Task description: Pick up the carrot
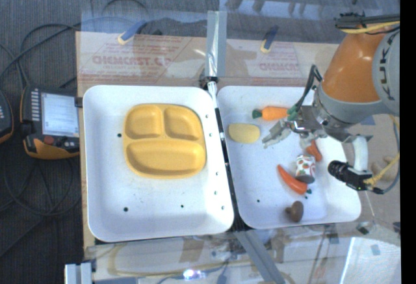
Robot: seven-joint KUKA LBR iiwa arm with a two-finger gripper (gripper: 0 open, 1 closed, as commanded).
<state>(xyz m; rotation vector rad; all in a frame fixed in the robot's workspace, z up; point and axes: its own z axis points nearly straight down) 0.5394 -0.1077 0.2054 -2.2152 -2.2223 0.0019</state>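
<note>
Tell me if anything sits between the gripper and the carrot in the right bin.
Nothing visible does. The carrot lies just above the gripper, with bare bin floor between them. The pale yellow piece lies off to the left.

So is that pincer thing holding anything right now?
Pincer: open, holding nothing; it hangs just below the carrot in the right bin.

Two bins sit side by side on the counter (pixel 97 49). The left bin (pixel 104 205) holds a divided tray (pixel 165 140). In the right bin (pixel 260 205), the carrot (pixel 272 113) lies at the top, the gripper (pixel 277 133) just below it, a potato-like piece (pixel 244 133) to its left.
</note>
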